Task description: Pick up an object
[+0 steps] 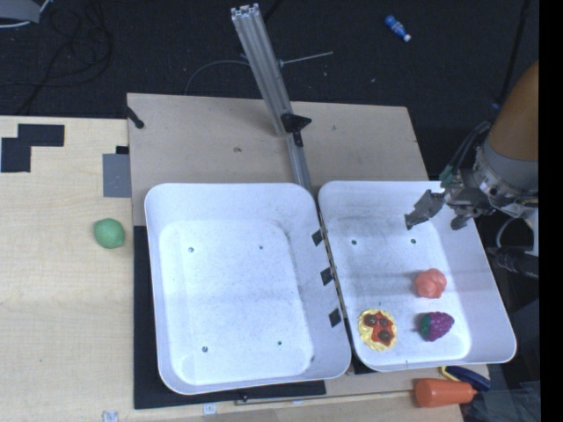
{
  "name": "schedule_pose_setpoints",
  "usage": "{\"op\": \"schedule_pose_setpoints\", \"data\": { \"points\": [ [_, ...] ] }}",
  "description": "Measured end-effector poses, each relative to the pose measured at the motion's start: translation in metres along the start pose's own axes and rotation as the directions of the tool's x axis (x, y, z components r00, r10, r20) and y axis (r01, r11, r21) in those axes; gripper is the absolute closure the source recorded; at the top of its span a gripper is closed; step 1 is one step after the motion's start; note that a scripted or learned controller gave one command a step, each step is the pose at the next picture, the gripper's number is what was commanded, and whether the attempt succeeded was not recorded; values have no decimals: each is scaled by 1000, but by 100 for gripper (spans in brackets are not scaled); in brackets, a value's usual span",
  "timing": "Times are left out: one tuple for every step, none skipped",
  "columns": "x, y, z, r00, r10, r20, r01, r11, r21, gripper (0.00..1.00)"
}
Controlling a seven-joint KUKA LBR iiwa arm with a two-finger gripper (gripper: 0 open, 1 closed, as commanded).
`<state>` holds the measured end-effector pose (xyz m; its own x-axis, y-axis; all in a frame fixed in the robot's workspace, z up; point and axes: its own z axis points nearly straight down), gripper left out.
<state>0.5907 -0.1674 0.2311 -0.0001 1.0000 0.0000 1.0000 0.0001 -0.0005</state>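
I keep the gripper (437, 209) up near the top right of the right bin (369, 202), its two fingers spread wide with nothing between them, so I think it is set to go down for a grab. That bin holds a pink ball (430, 282), purple grapes (435, 325) and a little pizza (377, 330), all low in the frame. The left bin (230, 286) holds no toys, and a green ball (110, 233) sits on the bench at far left.

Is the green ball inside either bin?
No, the green ball sits on the wooden bench, left of the left bin.
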Motion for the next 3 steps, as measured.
{"op": "schedule_pose_setpoints", "data": {
  "points": [
    [6, -4, 45, 1000, -1, -1, 1, 1000, 3, 0],
    [13, -4, 89, 1000, 0, -1, 0, 1000, 4, 0],
    [13, -4, 141, 1000, 0, 0, 0, 1000, 2, 0]
  ]
}}
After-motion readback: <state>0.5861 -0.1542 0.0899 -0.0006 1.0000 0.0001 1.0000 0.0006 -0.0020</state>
